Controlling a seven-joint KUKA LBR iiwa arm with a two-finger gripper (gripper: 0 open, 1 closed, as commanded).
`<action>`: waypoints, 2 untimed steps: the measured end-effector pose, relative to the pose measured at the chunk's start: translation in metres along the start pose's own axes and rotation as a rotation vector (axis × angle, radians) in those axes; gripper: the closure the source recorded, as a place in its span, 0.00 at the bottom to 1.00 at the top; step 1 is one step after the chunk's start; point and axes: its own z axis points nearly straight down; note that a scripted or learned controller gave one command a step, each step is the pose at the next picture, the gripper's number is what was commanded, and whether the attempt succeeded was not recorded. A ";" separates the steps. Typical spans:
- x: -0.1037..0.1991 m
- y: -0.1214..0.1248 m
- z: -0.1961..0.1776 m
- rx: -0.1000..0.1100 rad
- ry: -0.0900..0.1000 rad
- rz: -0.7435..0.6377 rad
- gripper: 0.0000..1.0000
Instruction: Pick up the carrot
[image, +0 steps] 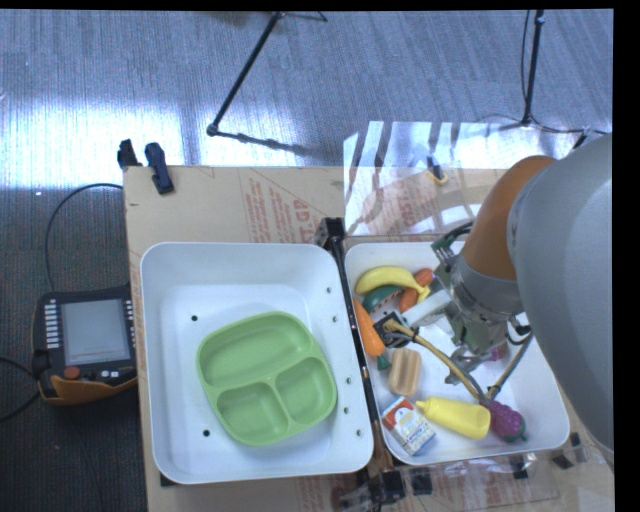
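Note:
The carrot (369, 333) is a short orange piece lying against the left wall of the right bin (555, 405), just below a yellow banana (383, 279). My gripper (474, 338) hangs over the middle of that bin, to the right of the carrot and well apart from it. The grey wrist with its orange band (505, 225) and looping yellow cables hide the gripper's tips. Nothing is visibly held.
Around the carrot lie a green toy (381, 298), a tan bread piece (405, 371), a small carton (408, 426), a yellow bottle (456, 416) and a purple eggplant (509, 423). The left bin (170, 300) holds a green divided plate (266, 378).

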 end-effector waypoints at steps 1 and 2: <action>-0.063 0.021 0.097 0.001 0.007 -0.159 0.00; -0.061 0.021 0.087 0.005 0.010 -0.155 1.00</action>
